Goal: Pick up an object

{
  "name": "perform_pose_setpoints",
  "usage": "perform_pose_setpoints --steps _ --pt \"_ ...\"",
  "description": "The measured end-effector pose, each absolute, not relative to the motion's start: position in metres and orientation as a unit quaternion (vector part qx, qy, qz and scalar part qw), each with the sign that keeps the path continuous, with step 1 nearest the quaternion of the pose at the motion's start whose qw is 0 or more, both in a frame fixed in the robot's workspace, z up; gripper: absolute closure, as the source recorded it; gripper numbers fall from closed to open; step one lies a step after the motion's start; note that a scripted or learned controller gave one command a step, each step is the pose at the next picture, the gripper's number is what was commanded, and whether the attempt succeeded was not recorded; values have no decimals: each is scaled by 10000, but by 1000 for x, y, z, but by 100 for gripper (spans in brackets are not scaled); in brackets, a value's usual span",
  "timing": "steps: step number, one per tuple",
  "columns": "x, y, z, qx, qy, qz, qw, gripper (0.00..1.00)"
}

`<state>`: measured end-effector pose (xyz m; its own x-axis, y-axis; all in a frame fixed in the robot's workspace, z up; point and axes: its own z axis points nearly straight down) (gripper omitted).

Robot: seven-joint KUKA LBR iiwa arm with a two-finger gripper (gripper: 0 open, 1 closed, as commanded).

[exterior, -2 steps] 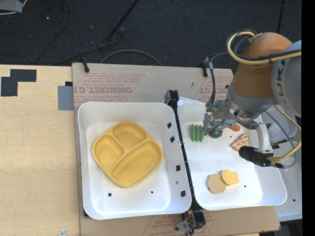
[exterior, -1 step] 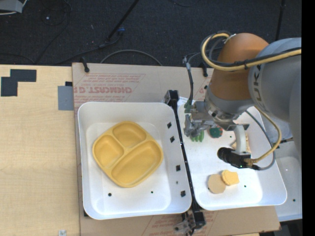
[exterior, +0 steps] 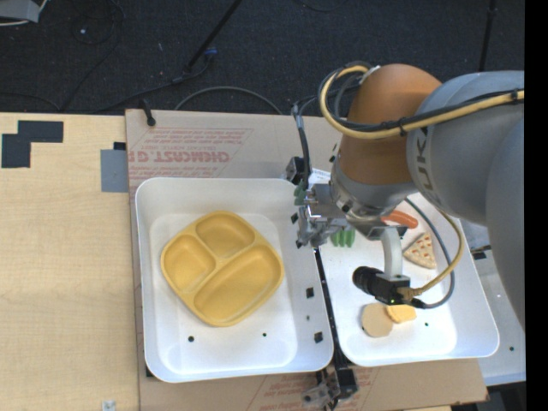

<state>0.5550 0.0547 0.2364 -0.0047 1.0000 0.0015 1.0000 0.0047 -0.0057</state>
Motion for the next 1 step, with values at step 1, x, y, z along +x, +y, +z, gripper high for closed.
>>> perform_pose_setpoints --steps 1 --pt "547 109 222 -7055 -7087 22 25 100"
